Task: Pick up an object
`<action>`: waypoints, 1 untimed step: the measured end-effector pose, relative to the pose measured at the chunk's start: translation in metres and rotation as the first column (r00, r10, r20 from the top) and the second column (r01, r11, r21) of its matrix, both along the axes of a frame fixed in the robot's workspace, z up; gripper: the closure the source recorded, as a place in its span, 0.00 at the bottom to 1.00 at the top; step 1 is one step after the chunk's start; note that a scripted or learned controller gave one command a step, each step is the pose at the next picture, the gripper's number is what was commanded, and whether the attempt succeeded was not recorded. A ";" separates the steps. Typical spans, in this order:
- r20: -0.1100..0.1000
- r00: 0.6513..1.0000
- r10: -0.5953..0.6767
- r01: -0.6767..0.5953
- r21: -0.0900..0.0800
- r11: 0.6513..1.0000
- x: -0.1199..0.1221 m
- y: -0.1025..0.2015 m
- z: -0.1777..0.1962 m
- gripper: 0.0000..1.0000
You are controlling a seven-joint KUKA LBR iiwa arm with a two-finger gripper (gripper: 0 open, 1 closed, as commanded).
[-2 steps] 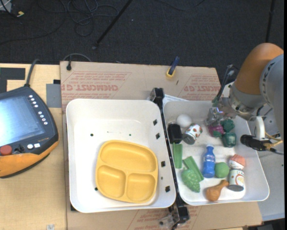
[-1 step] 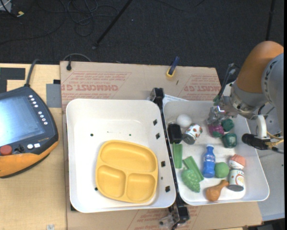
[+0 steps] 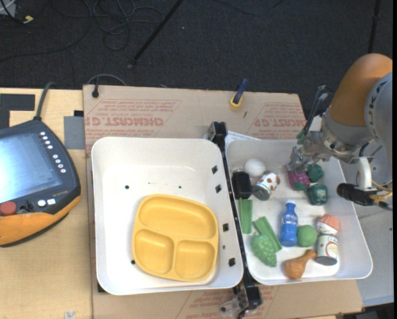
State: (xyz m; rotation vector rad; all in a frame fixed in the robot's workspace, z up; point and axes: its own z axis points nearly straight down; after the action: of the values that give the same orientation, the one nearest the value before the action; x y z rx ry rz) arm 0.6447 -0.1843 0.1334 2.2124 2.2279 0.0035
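camera view, working from the bench's near edge toward its far side: a tan plastic drumstick point(image 3: 298, 264) lies at the front of the right-hand shallow white bin point(image 3: 363, 261), well short of the jaws and toward the left bin. next to it stand a small white jar with a red cap point(image 3: 327, 243), a round green ball point(image 3: 307, 235) and a blue plastic bottle point(image 3: 289, 223); none is touching the arm. the left white bin point(image 3: 112, 178) carries a yellow three-section plastic tray point(image 3: 175, 236), well apart from the jaws.

farther back, a dark green block point(image 3: 317, 193) sits just in front of the gripper point(image 3: 299, 166). a small magenta and green toy point(image 3: 298, 178) lies directly below the fingertips, seemingly touching them, and looks the likeliest pick. i cannot tell whether the jaws are spread or pressed together, nor which way the toy's long axis runs. nothing is visibly pinched.
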 end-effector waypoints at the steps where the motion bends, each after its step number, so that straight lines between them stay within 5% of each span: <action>1: 0.006 1.000 -0.003 0.003 0.000 1.000 0.001 0.048 0.107 1.00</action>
State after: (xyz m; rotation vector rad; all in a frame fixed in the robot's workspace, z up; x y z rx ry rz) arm 0.6459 -0.1358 0.2407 2.2127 2.2212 0.0103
